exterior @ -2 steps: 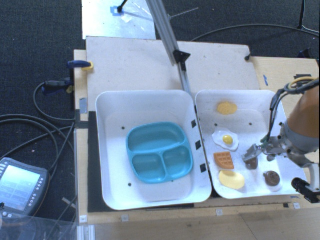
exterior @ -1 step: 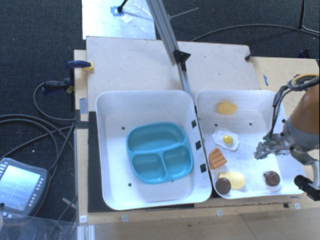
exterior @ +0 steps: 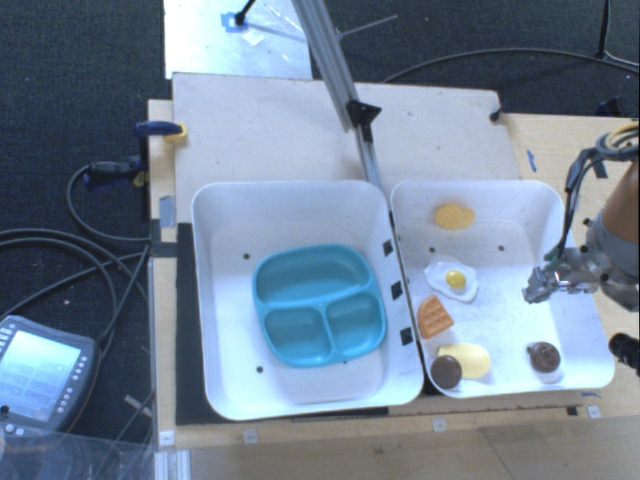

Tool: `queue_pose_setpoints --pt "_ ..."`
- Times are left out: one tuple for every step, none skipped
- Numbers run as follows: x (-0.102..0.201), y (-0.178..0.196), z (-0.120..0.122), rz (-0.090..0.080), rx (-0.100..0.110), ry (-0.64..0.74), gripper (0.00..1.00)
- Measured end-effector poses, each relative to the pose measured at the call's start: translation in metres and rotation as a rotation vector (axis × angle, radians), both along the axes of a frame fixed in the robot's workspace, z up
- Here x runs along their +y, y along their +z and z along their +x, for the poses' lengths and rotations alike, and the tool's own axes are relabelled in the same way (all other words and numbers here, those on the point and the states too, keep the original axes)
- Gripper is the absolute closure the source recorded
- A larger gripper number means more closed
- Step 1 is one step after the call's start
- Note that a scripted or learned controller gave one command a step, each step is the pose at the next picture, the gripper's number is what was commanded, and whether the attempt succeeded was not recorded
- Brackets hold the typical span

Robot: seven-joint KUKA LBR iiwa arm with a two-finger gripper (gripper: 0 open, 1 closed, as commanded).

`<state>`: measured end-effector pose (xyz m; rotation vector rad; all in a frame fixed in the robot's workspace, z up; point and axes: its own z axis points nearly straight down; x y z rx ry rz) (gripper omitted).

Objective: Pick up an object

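White plastic on both sides: I had two shallow bins on the surface, the left bin (exterior: 215, 298) carrying a blue divided plate (exterior: 320, 304), the right bin (exterior: 520, 203) carrying all the small pieces. The gripper (exterior: 540, 287) hung low over the right bin's right half, near its wall, with bare floor under it. I could not tell how the jaws stood; they were too small and blurred from my seat. Candidates lay around it: a brown round piece (exterior: 544, 357) just below, a fried egg (exterior: 453, 281) well to the left, an orange wedge (exterior: 434, 318), a yellow lump (exterior: 470, 360) touching a dark ball (exterior: 445, 371), and a yellow disc (exterior: 454, 216) up top. I judged this the approach step, nothing taken yet. The next move, to my mind, called for centring over one piece, probably the brown one, before descending.
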<state>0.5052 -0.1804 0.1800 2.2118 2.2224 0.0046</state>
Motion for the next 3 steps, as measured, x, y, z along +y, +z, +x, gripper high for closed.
queue_pose_setpoints --pt "-0.001 0.054 0.002 0.0 -0.002 0.001 1.0" --pt "0.045 0.047 0.031 0.003 0.002 0.006 1.0" --pt "0.094 0.058 0.051 0.003 0.002 0.007 1.0"
